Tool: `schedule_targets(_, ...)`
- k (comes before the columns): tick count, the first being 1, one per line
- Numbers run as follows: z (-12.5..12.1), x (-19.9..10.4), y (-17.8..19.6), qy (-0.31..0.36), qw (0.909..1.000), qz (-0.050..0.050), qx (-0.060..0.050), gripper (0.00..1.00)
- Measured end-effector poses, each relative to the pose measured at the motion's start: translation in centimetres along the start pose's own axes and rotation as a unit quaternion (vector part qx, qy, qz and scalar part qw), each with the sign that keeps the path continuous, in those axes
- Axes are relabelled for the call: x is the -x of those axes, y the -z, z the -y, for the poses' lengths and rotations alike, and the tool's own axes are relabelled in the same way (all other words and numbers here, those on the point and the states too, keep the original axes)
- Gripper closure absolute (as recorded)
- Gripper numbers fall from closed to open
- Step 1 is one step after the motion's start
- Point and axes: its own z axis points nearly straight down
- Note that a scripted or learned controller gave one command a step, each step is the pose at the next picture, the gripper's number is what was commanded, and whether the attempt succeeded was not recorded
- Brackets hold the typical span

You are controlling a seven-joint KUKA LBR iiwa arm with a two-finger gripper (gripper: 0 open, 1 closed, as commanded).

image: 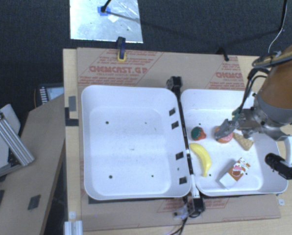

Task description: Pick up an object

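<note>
Jaws: state unreadable at this angle, so cannot tell if apart or together. Gripper [226, 129] low in the right bin [209, 98], tip right over a pink round object [226, 138], touching or just above it. Nothing visibly held.

Looks like a descent onto the pink piece, judging by the tip's position. Tan wedge-shaped piece [243, 141] just beside it on the right, partly under the wrist; could get nudged or caught along with it.

Other candidates in the same bin: small red and green fruit [198, 132] near the divider, banana [202, 157] just below it, close to the divider edge, white and red carton [235, 172] toward the front wall. All apart from each other, none stacked.

Room: open floor in the back half of the right bin, good for a straight lift. Divider clips [175, 125] along the centre edge crowd the banana and fruit, so worse approach there. Left bin [131, 141] offers free room. Arm [283, 89] over the right wall, so retreat up and right.
</note>
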Motion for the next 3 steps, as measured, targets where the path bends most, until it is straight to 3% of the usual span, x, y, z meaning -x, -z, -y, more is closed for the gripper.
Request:
schedule_targets(1,-7.2,-4.1,-5.5,0.003,1.0,0.0,0.0,0.0)
schedule_targets(2,-13.1,0.2,0.0,-0.002,1.0,0.002,0.005,0.0)
schedule_targets(3,-14.2,-8.0,-5.5,0.004,1.0,-0.001,-0.001,0.0)
